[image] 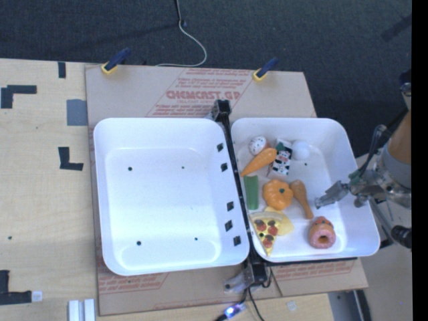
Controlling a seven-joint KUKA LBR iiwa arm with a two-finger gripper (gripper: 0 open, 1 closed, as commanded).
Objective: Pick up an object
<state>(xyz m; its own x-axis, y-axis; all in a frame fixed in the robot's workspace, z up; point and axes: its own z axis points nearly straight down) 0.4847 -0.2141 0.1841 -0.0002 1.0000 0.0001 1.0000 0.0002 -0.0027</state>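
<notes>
My gripper (332, 196) hangs over the right bin (334, 131) near its right edge; I cannot tell how it is set, and nothing sits in it. The toys cluster by the left wall, the doughnut (322, 233) nearest me toward the front edge, so I would start there.

bins: two shallow white plastic bins (160, 199), left one with small black dots
right bin toys: orange carrot (259, 160); orange pumpkin (278, 194); pink-iced doughnut (322, 233); yellow pizza slice (267, 229) with red spots; green stick (251, 192); black-and-white figure (283, 160), perhaps a cow
board: brown cardboard sheet (194, 92), red lettering
</notes>
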